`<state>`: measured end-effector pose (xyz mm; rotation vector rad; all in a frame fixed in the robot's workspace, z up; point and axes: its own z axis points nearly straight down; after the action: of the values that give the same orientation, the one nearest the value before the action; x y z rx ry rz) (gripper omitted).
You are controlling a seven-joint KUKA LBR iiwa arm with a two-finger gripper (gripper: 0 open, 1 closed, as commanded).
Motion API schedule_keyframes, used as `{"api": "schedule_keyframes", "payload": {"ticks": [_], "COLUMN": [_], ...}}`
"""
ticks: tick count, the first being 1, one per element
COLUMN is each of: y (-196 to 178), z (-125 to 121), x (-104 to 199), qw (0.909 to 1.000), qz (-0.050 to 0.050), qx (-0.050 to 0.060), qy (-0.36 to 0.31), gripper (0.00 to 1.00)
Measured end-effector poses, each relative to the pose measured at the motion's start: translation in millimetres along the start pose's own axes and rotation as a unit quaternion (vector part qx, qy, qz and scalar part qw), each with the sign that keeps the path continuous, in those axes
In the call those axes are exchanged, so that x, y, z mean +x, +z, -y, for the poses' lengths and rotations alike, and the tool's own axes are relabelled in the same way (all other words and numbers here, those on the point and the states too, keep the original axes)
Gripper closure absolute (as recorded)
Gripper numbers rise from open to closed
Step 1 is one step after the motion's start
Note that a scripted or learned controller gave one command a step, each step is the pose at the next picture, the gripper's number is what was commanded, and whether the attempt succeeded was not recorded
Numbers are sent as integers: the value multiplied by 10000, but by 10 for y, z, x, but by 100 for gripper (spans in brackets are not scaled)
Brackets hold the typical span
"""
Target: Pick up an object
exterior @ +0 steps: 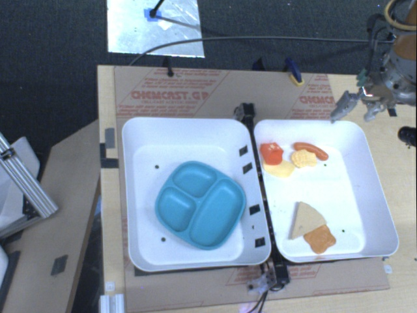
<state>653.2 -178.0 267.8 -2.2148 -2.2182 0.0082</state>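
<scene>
Clearly small, light, stiff toy food: red piece [272, 153], sausage [310, 150], yellow bits [290, 164], tan wedge [305, 220], clustered in right bin [374, 194], mid-right of frame. Best gripped across narrow sides. Pincer [357, 105] spread wide, holding nothing, upper right, above bin's far corner.

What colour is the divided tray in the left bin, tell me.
Light blue; the divided tray shows plainly in the camera view, lying in the left bin.
</scene>
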Motion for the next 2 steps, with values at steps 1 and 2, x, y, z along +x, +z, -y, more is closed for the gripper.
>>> {"api": "schedule_keyframes", "payload": {"ticks": [1,2], "y": [-72,549], "z": [-19,10], "x": [5,-8], "qw": [10000,10000], "qz": [11,5], "qx": [-53,-29], "qy": [-12,-2], "gripper": [0,0]}}
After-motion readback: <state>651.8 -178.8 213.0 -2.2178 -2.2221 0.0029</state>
